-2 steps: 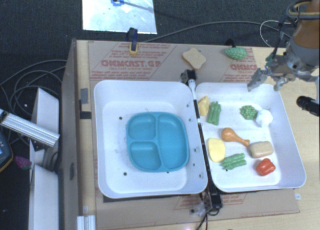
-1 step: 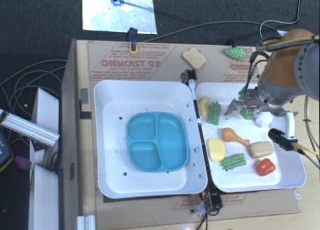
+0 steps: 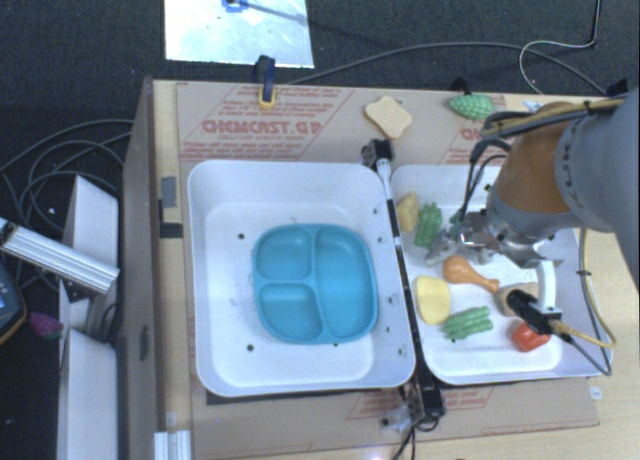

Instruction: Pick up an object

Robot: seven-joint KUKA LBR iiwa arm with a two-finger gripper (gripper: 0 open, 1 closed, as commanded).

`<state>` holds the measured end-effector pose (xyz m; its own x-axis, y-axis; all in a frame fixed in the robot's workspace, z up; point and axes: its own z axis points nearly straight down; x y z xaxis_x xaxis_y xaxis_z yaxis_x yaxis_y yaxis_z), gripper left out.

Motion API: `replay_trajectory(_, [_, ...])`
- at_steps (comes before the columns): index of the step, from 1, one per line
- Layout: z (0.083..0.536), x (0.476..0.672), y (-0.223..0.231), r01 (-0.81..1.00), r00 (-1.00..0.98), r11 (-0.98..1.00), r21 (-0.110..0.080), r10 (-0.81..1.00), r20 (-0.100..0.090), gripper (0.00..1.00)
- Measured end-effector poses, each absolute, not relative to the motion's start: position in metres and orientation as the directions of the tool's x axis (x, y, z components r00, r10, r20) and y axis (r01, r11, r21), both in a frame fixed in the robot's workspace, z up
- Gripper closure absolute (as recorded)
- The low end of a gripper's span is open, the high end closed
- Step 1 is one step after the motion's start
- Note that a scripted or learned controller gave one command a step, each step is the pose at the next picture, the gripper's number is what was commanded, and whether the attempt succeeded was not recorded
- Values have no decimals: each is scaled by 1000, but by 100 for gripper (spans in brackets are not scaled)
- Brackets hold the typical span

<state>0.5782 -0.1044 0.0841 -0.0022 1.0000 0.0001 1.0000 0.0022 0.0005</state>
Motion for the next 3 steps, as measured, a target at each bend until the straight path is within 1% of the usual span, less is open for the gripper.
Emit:
replay_trajectory(1, [84,557,-99,1000,-1,1,0,1000,0,0])
replay_trajectory(2, [95,558,-99,1000,-2,2,2,1000,0,100])
replay_trajectory(3, [185,565,-32,1000,-4,4,4,1000,1,100])
